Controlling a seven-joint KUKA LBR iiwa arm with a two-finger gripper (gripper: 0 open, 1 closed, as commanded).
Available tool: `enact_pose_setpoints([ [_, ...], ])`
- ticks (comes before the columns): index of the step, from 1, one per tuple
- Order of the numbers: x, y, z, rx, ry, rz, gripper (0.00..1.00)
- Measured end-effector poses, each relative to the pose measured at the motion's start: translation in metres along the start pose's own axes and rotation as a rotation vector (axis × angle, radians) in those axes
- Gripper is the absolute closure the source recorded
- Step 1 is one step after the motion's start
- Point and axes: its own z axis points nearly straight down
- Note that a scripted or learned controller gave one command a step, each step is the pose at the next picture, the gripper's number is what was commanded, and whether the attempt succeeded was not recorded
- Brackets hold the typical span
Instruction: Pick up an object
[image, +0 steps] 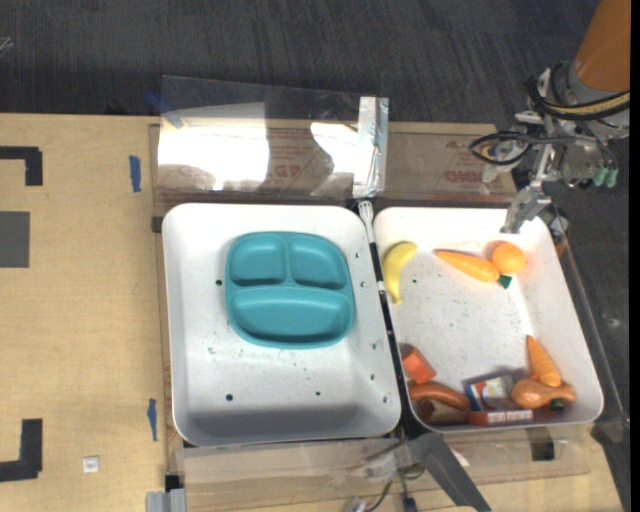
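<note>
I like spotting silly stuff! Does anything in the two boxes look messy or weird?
A little. The banana leans against the wall between the bins, and several toys are heaped in the right bin's near corner. The teal plate sits neatly in the left bin.

A teal divided plate (290, 288) lies in the left bin (190, 400). The right bin (460, 330) holds a banana (398, 268), carrots (466, 264) and what may be a small tube (492, 391). The gripper (523, 213) hangs over that bin's far right corner.
</note>
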Motion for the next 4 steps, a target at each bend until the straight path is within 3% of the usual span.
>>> enact_pose_setpoints([
  [1, 0.003, 0.002, 0.187, -0.004, 0.018, 0.022, 0.0],
  [2, 0.019, -0.072, 0.149, 0.004, -0.005, 0.012, 0.0],
  [3, 0.134, -0.027, 0.195, 0.001, -0.002, -0.036, 0.0],
  [4, 0.086, 0.009, 0.196, -0.001, -0.005, 0.362, 0.0],
])
